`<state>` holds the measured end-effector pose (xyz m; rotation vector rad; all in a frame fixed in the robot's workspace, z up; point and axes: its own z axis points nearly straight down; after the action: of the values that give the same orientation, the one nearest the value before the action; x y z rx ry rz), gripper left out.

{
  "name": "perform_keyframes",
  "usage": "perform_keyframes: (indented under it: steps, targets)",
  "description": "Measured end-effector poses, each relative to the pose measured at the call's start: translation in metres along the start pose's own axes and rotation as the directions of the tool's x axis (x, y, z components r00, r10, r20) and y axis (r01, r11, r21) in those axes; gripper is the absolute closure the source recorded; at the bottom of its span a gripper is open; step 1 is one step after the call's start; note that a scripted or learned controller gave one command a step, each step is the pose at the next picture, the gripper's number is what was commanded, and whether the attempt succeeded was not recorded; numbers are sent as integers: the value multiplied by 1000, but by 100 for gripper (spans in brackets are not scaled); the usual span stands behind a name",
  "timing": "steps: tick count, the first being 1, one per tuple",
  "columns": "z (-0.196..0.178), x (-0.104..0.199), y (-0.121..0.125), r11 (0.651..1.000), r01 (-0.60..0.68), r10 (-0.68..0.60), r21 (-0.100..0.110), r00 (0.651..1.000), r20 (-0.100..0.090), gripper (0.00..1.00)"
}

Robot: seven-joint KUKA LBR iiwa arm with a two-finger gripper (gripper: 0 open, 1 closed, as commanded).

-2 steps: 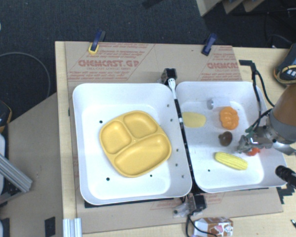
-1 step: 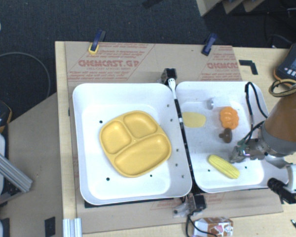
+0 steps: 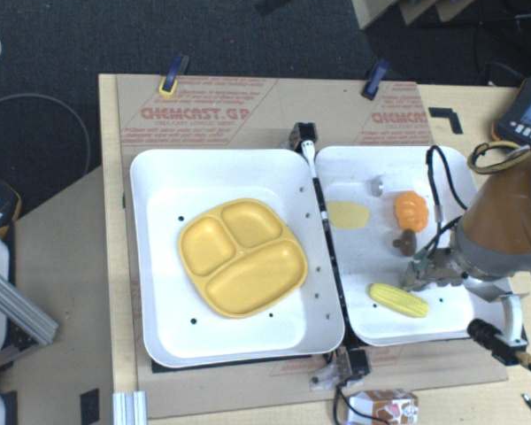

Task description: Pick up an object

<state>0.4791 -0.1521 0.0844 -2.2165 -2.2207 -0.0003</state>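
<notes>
You get even overhead light: the two shallow white plastic bins (image 3: 150,237) nearly bleach out, shadows stay faint, the dark floor falls murky, and focus is slightly soft throughout.

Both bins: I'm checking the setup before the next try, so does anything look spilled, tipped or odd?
Nothing stands out. The yellow divided plate lies flat in the left bin; the corn cob, orange piece and pale yellow disc lie apart in the right bin.

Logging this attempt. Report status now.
End effector low in right bin, beside corn, nothing visibly held. Orange toy and pale yellow piece lie apart behind.
</notes>
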Motion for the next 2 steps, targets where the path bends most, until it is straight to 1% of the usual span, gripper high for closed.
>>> perform_keyframes:
  steps: [1, 2]
  targets:
    - [-107, 77, 54, 1000, 10, -9, -18, 1000, 2, 100]
    - [5, 59, 108, 1000, 0, 0, -6, 1000, 5, 100]
